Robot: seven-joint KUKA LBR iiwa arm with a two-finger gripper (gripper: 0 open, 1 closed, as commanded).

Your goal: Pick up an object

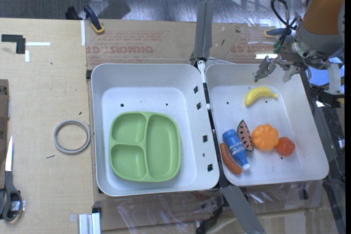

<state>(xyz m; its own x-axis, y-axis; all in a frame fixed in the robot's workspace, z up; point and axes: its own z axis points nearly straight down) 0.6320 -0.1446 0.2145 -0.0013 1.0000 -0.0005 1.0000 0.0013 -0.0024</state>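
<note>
Nothing is picked up yet, by my reckoning: in the left bin [104, 118] sits a green divided plate [146, 146], and in the right bin [307, 134] the sausage [230, 159], bottle [237, 149], banana [260, 95], orange squash [265, 137] and tomato [285, 146] all lie loose. The claw [276, 67] hangs above the far rim, just beyond the banana, fingers spread wide, holding nothing

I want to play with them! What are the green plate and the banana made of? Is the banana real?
The green plate looks like plastic: one even pale green, smooth, with molded compartments and a soft sheen. The banana is probably a plastic toy, not real: it is a flat, uniform yellow with no spots, and it lies in a bin beside other toy-like foods. I can't be sure from here.
</note>
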